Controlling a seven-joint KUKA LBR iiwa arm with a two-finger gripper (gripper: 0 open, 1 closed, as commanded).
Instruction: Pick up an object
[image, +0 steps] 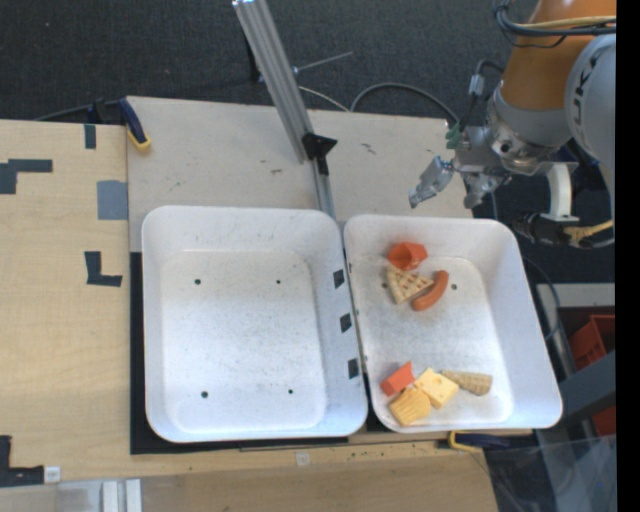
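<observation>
In the shallow white bin on the right (520, 300), a small orange cup (407, 254), a tan waffle piece (403, 285) and a red sausage (431, 290) lie near its back wall, and the grey two-finger gripper (432, 184) hangs just past that wall, fingers apart, holding nothing.

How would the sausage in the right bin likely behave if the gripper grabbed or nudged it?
The sausage looks rounded and glossy, so it may roll or slip. It leans against the waffle piece, which a nudge would probably shift too.
</observation>
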